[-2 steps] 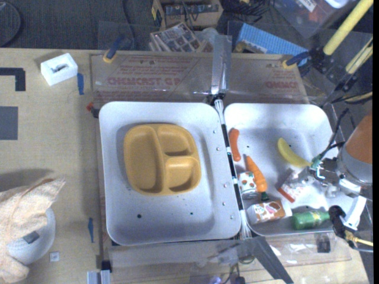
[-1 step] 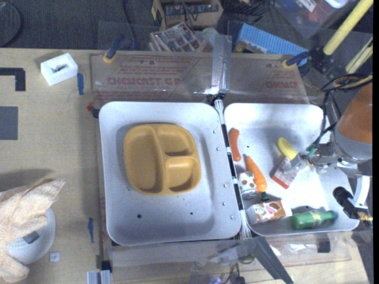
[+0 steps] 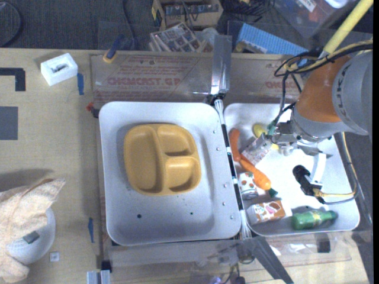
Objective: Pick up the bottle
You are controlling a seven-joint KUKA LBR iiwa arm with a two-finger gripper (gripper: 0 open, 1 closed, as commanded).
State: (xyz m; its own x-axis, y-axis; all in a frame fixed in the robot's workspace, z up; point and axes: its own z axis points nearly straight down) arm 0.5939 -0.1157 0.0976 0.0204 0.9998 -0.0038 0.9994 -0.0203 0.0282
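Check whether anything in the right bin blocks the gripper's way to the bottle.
Nothing visible blocks it. The green bottle lies on its side at the near edge of the right bin. Bare bin floor separates it from the gripper farther up. A small carton lies close beside the bottle, off the path.

Two white bins sit side by side on the tabletop. The left bin (image 3: 118,218) holds a yellow divided tray (image 3: 161,158) near its middle. In the right bin (image 3: 342,203), a green bottle (image 3: 314,219) lies on its side along the near edge, toward the near right corner, with a small carton (image 3: 266,210) just beside it. Two carrots (image 3: 256,171) and a small can (image 3: 248,185) lie by the left edge. The end effector (image 3: 273,136) hovers by a clear packet (image 3: 256,152), well apart from the bottle.
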